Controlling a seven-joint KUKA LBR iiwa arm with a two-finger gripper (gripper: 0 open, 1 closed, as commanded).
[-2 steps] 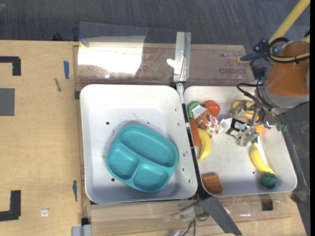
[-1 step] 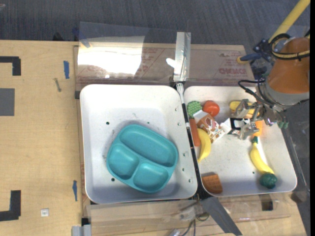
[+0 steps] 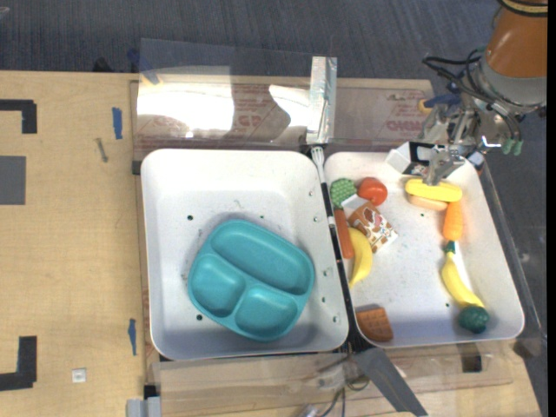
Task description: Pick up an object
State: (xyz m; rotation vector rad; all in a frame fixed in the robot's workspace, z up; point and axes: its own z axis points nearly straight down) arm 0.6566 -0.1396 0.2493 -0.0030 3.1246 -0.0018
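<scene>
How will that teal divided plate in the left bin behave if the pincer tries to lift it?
The teal divided plate looks like rigid moulded plastic, so probably stiff and light. It looks broad and glossy, with rounded rims, so narrow fingers may slip. It seems to rest slightly tilted on the left bin, so it might rock.

Plainly a robotics lab or test cell, not a home or kitchen. Around the two shallow white bins: a plywood desk marked with black tape corners and blue tape tabs, a clear plastic sheet and a taped upright divider just behind them, dark grey carpet beyond. Inside the bins, only stand-ins for real things: toy plastic food such as a yellow banana and a red tomato in the right one, a teal sectioned tray in the left, with an industrial arm's orange band above the right bin's far corner.
</scene>
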